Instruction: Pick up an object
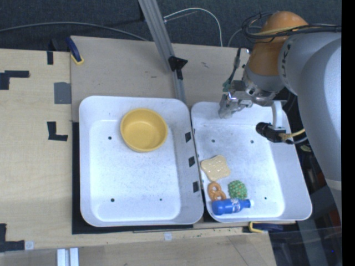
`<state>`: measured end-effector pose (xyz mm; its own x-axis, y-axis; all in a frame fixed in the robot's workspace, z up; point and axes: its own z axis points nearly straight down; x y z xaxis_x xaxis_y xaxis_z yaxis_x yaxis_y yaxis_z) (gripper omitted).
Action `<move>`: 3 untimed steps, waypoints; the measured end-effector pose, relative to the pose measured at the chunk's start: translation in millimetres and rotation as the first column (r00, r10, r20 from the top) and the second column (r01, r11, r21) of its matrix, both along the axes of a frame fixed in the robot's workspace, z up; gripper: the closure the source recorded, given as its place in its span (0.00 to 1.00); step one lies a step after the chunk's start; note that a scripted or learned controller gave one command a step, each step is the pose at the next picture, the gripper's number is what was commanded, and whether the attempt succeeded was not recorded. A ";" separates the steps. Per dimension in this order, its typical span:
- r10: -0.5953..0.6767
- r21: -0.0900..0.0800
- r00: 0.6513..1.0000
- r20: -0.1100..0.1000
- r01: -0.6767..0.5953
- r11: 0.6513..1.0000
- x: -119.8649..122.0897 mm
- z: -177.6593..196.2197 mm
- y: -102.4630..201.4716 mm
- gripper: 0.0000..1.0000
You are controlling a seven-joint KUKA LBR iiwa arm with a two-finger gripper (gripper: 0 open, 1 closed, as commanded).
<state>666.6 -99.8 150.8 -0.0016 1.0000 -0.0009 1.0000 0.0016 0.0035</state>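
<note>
- A yellow bowl (144, 129) sits alone in the upper part of the left bin (94, 204), with bare white floor on every side of it and plenty of room for a descent from above.
- The raised rims where the two bins meet run down the middle of the bench (111, 65); a low sweep across that seam would likely catch an edge.
- In the right bin (277, 170), four small items crowd the lower left corner: a pale slice of toast (215, 167), a pretzel (216, 191) just below it, a green knobbly piece (237, 189) beside the pretzel, and a blue bottle (230, 205) lying on its side against the near wall.
- These pieces lie touching or nearly so, and any of them could serve as the object to pick up; a grab at one would probably nudge its neighbours or close on two at once.
- The bottle's spot by the wall leaves little room for a finger on that side, and its round body may roll away under a glancing touch.
- The rest of the right bin's floor is open, giving clear travel from the far edge toward the cluster.
- The gripper (228, 111) hangs over the right bin's far left corner, well apart from the items; whether its fingers are spread or closed cannot be told, and nothing is seen held in it.
</note>
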 end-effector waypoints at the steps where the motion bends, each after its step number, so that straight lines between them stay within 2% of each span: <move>1: 0.001 0.001 1.000 0.001 -0.001 1.000 -6.3 55.1 7.6 1.00; 2: 0.000 0.000 1.000 0.002 0.000 1.000 -5.1 108.5 8.0 1.00; 3: 0.003 0.002 1.000 -0.008 -0.003 1.000 -24.1 91.7 54.1 1.00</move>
